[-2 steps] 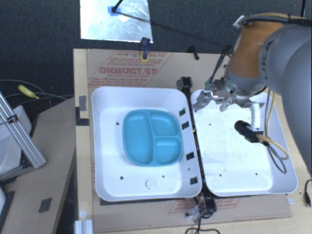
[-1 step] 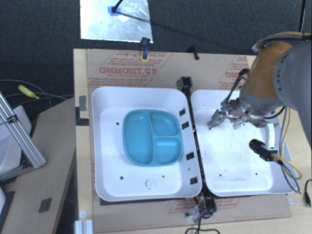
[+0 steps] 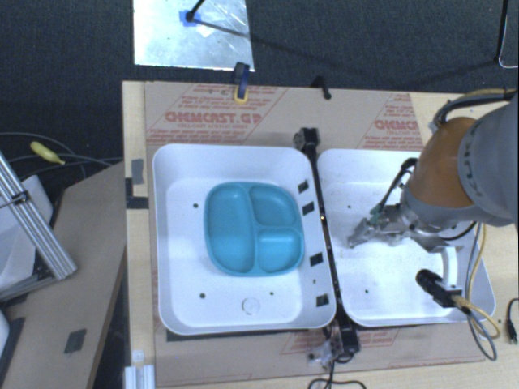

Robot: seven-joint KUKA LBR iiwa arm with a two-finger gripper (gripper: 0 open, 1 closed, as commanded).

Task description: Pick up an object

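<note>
Claw (image 3: 358, 235) sits low in the right bin (image 3: 369, 302), right of frame centre, its tip aimed toward the wall shared with the left bin (image 3: 180, 186). From this slant I cannot tell whether it is wide or narrow, and I see nothing gripped in it. The bin floor around it reads bare white, apart from a few small dark dots.

The one thing I can see worth picking is the blue divided plate (image 3: 251, 227). It lies flat in the middle of the left bin, well apart from the claw, with the double bin wall and its black clips (image 3: 315, 258) between them.

Risks, as I judge them:
1. Closing here grabs air, since the plate is in the other bin, and the try is a miss.
2. The claw looks very near the floor. Further descent could press into the bin and shift it on the counter (image 3: 219, 116).
3. Crossing to the plate without lifting first could catch the wall or the clips and drag both bins.
4. The plate is wide, shallow and smooth-looking, so the rim is the only purchase. A grasp on a flat compartment would likely slide off. An off-centre rim grasp would probably let it tilt and slip.
5. The arm (image 3: 458, 164) covers the right part of the right bin, so I cannot vouch for what lies under it.
</note>
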